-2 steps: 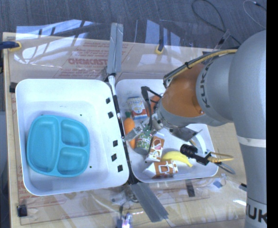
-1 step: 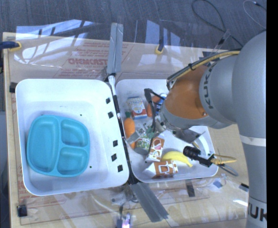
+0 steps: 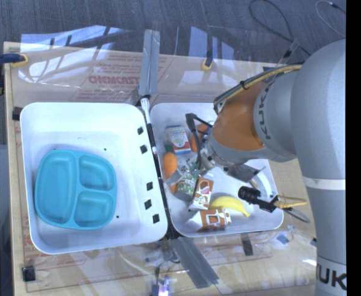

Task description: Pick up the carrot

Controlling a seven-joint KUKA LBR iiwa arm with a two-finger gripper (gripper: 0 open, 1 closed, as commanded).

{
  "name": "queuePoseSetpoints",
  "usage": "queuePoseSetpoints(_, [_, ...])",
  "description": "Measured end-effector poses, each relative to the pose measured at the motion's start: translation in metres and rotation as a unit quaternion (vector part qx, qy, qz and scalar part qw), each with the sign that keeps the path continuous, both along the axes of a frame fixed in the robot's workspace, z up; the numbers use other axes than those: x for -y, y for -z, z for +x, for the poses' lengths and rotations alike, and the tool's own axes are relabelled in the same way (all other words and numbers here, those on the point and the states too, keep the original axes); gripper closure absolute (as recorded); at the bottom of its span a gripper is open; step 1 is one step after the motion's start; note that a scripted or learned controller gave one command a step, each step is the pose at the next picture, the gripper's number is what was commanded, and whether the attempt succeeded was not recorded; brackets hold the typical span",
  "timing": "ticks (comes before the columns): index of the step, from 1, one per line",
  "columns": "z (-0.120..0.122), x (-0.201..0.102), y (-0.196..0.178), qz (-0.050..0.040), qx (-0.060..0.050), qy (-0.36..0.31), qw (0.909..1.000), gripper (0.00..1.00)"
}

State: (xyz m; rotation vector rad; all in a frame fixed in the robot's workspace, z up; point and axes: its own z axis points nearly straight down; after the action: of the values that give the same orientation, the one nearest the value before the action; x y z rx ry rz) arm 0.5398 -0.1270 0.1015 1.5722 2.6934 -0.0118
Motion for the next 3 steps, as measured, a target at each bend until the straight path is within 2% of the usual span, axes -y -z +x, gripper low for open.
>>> queuePoseSetpoints(1, [0.051, -0.006, -0.001, -0.0050, 0.003, -0.017, 0.9998, 0.00])
queuePoseSetpoints(2, [-0.003, -0.003, -0.002, -0.0041, 0.008, -0.047, 0.9989, 0.00])
queuePoseSetpoints(3, [0.051, -0.005, -0.001, -0.0048, 0.003, 0.023, 0.9997, 0.00])
